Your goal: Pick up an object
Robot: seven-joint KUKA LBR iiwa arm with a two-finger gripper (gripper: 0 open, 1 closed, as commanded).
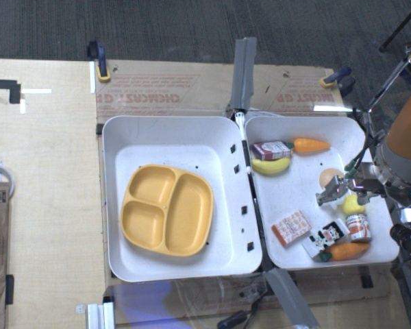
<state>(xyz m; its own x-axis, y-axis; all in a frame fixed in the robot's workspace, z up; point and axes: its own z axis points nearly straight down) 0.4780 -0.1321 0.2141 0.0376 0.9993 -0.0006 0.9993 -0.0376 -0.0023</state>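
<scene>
White bins sit side by side on the worktop; the left bin [113, 184] holds a yellow divided plate [168, 210]. At the frame's right, the gripper [332, 192] hangs over the right bin [274, 252], beside a lemon [353, 203]; whether it is wide or narrow I cannot tell. Around it lie a carrot [311, 144], banana [270, 165], red box [290, 227], can [357, 227] and a second carrot [349, 250]

- My arm [400, 157] carries a grey casing with an orange band above the wrist.
- My gripper [334, 192] is bare grey metal.
</scene>
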